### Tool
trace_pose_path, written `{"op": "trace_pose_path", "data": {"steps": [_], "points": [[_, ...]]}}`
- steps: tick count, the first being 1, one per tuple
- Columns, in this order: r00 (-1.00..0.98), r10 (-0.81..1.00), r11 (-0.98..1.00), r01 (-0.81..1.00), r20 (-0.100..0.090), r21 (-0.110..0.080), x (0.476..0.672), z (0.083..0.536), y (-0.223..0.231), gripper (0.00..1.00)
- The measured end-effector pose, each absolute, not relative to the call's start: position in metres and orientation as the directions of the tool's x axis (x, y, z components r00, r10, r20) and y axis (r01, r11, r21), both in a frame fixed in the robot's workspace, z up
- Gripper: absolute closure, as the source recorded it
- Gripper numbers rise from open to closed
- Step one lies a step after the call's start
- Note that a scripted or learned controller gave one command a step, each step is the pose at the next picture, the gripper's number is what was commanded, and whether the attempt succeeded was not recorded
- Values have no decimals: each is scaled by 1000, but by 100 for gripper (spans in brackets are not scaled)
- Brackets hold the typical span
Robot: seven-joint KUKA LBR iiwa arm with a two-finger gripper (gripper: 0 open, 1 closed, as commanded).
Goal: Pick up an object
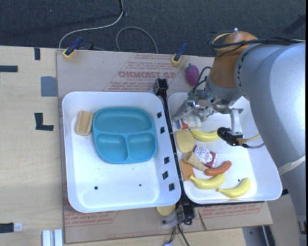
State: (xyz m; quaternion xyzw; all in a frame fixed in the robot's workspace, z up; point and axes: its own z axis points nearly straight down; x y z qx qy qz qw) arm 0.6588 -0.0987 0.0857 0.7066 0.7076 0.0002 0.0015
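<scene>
The grey arm [274,101] takes up the right side of the view and hides the far right corner of the right bin [259,168]; its orange band [227,60] sits above the wrist. The arm's lower part runs out of frame at the right edge.

The left bin [118,188] lies well to the left of the gripper and holds a blue divided plate [126,135] with a tan, spongy block [83,123] touching its left edge.

The gripper [195,107] hangs over the back left corner of the right bin, close to the divider between the bins. It reads as a tangle of dark and metallic parts with cables, and I cannot tell whether it is open or closed, or whether it has anything in it. A white and red packet [189,122] lies just below it, partly covered.

The things to pick are crowded in the right bin, toward the viewer from the gripper. A banana [204,135] is nearest, with a pale yellow round piece [184,141] to its left. Farther off are a second red and white packet [206,156], a tan wedge [194,161], an orange piece [187,171] and a red sausage [217,168]. Two more bananas [208,182] [235,187] lie by the near rim.

Behind the gripper, outside the bin, sits a small purple object [192,74] of unclear kind. A yellow item [165,209] peeks out under the bins' near edge, mostly hidden.
</scene>
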Motion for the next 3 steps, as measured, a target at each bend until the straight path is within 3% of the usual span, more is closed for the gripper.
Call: {"op": "trace_pose_path", "data": {"steps": [1, 2, 3], "points": [[-2, 1000, 2, 1000, -1, 3, 651, 86, -106, 0], [-2, 1000, 2, 1000, 0, 0, 660, 97, -97, 0], [0, 1000, 0, 1000, -2, 4, 644, 85, -95, 0]]}}
